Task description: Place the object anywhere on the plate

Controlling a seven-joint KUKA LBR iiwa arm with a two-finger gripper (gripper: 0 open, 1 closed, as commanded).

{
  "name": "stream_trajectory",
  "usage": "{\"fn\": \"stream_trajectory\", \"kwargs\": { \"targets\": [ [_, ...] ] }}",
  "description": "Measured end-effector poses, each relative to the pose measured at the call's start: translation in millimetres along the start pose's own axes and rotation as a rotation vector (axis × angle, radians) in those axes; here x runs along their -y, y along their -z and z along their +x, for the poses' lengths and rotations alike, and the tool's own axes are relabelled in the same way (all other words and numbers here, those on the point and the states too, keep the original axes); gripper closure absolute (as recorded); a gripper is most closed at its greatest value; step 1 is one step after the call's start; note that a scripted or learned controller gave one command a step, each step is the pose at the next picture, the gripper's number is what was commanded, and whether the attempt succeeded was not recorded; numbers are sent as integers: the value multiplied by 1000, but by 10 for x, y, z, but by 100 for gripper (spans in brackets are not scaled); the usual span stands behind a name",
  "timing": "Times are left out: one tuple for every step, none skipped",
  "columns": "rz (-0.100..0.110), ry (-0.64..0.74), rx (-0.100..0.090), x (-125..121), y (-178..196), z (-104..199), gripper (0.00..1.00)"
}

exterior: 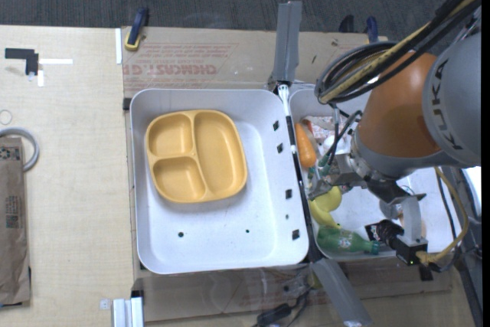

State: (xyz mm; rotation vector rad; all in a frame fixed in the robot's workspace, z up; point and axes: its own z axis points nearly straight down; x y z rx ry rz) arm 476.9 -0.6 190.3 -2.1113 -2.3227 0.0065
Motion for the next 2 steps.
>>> {"fn": "stream_trajectory", "kwargs": {
  "targets": [
    [-3,116,1,-616,5,443,100],
    [-2,116,1,-616,5,443,0]
  ]
}}
